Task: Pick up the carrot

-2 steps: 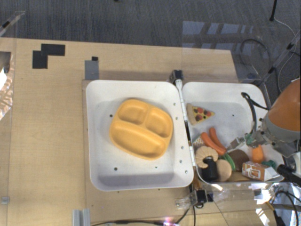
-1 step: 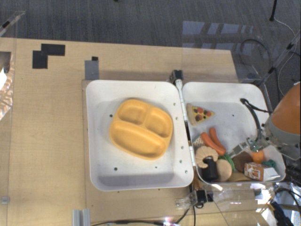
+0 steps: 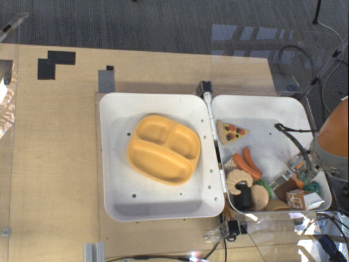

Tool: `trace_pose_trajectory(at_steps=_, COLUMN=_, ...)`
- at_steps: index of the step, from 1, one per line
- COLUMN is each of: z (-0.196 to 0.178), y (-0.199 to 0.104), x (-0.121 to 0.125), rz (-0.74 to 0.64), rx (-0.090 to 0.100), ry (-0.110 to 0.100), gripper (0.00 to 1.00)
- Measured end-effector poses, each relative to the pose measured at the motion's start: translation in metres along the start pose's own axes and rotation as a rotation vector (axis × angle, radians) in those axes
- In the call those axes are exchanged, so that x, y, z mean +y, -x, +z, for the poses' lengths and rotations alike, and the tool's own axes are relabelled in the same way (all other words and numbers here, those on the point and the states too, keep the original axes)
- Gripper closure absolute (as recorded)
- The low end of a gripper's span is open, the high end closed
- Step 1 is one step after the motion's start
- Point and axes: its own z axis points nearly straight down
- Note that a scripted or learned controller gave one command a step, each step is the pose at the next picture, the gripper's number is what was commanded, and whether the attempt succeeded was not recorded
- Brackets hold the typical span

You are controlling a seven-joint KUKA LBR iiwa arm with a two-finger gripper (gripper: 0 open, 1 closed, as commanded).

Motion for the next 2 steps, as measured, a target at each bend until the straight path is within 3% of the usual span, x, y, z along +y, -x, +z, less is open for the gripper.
trace_pose_trajectory(at_steps=1, z=-0.012, y=0.002, x=0.004, rz=0.001, rx=-0.006, ry=0.007, gripper=1.00)
trace_pose_trajectory(at_steps=2, z=-0.001, y=-0.046, x=0.067, rz=0.190, rx=-0.005, ry=0.002, gripper=1.00)
